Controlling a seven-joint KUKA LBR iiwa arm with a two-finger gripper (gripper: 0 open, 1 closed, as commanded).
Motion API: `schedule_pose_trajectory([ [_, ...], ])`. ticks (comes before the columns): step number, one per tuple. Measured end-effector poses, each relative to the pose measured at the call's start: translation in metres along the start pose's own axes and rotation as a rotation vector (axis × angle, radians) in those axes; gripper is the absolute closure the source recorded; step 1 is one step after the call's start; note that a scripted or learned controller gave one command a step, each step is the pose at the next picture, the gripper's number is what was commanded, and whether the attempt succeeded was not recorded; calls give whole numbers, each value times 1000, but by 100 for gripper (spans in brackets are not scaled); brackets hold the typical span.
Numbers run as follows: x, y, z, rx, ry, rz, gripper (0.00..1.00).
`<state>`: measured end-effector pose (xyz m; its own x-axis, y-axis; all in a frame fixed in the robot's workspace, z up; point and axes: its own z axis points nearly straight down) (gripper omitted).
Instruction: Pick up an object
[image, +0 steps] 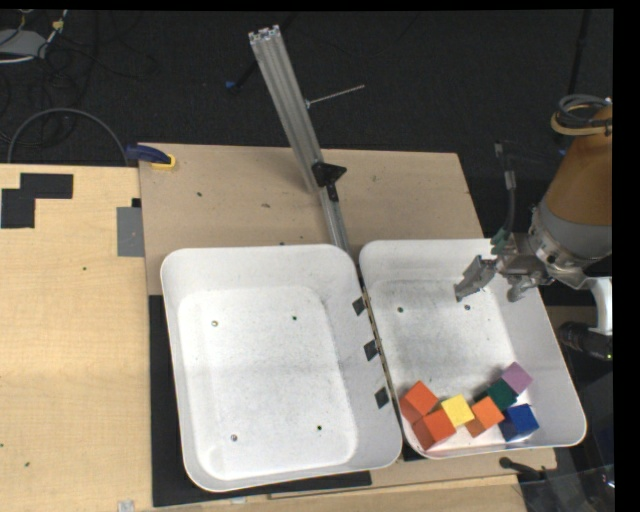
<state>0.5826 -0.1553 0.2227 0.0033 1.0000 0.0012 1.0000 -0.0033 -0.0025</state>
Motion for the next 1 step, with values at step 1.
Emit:
schedule_pose_trajectory([
  [1,-1,0,-10,1,1,1,100],
])
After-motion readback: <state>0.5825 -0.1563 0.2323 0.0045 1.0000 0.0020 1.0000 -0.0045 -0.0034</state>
